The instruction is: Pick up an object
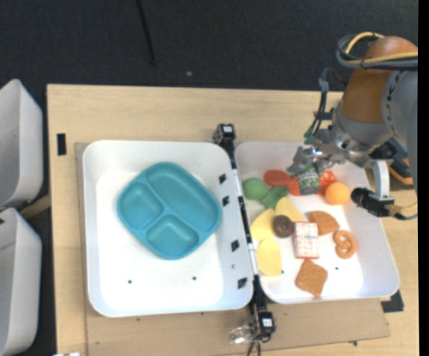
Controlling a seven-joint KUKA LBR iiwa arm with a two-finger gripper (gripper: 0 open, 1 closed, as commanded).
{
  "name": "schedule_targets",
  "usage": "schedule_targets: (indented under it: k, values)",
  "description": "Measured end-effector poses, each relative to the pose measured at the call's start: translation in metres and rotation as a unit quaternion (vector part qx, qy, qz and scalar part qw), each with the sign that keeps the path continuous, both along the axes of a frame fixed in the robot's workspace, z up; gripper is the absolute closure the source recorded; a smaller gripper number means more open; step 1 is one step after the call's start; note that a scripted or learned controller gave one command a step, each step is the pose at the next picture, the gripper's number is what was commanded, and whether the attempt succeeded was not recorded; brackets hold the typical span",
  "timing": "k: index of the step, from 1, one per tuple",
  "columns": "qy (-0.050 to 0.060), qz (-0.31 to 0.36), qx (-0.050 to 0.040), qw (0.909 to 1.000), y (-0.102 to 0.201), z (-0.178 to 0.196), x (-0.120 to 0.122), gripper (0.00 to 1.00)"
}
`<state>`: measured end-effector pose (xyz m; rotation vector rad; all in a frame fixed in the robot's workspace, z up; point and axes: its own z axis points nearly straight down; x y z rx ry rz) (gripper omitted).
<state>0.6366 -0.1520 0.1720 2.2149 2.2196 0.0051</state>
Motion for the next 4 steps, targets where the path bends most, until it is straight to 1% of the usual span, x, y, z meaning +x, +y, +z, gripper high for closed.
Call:
schedule_targets:
  k: [1,2,3,4]
  values:
    - [-0.001,0.0,-0.0002,1.0,0.002,0.063,0.007,1.0]
    - [0.003,0.001,0.0004,1.0,0.001,0.068,0.007,1.0]
    - [0.004,0.002,0.0006,1.0,0.024,0.062,-0.029,1.0]
    - [0.004,0.001,0.0013,1.0,0.065,0.059,-0.067,1.0]
